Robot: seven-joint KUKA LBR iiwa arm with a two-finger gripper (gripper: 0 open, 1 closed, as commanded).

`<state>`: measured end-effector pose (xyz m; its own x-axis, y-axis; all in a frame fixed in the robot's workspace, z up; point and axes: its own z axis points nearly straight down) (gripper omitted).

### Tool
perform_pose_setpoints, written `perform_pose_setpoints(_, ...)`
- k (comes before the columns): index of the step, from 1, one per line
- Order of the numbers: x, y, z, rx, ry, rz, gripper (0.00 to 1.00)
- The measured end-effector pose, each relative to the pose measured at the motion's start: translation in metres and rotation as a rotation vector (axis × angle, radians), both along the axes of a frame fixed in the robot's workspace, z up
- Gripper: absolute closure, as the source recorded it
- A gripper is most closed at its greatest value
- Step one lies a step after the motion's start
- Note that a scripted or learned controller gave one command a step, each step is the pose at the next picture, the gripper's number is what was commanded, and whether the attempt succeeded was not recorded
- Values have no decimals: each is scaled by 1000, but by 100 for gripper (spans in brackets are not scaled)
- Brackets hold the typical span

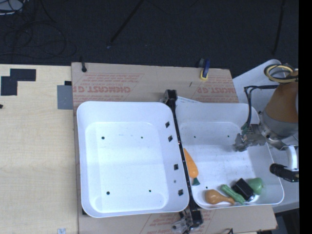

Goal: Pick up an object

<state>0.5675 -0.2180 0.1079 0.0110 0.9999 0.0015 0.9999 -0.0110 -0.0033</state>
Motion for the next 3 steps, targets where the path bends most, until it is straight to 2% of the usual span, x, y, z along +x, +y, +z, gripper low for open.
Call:
perform_pose_setpoints(1, 11, 38, -21, -1, 0, 13, 100)
perform_pose_setpoints(2, 10, 36, -10, 0, 0, 9, 100)
perform_pose_setpoints(3, 28, 65, -21, -1, -2, 13, 100)
